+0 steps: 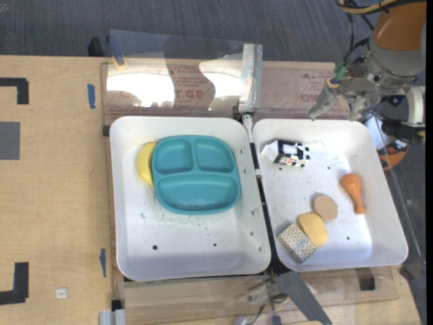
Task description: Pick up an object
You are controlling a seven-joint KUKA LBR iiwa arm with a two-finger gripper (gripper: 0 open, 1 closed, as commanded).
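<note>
The counter (pixel 47 181) is tan board with black and blue tape marks; a clear plastic sheet (pixel 183 76) stands along the far side of the bins. The left bin (pixel 128 249) carries a teal divided plate (pixel 196 173), which lies over a yellow object (pixel 143 162) so that only the object's left edge shows. The right bin (pixel 379 242) carries five loose items. A black-and-white item (pixel 289 154) sits near its far left corner, its make indistinct. An orange carrot-shaped toy (pixel 353 189) lies toward the right wall. A tan oval (pixel 325 207) rests just beside a yellow rounded piece (pixel 313 227), which touches a patterned block (pixel 295 242) at the near edge.

The arm (pixel 399 29) enters at the upper right, cut off by the frame, its orange band uppermost. The gripper (pixel 338 93) hangs beyond the far rim of the right bin, above the brown board, well apart from every item. Whether the jaws are released or clenched cannot be made out; nothing is seen between them.
</note>
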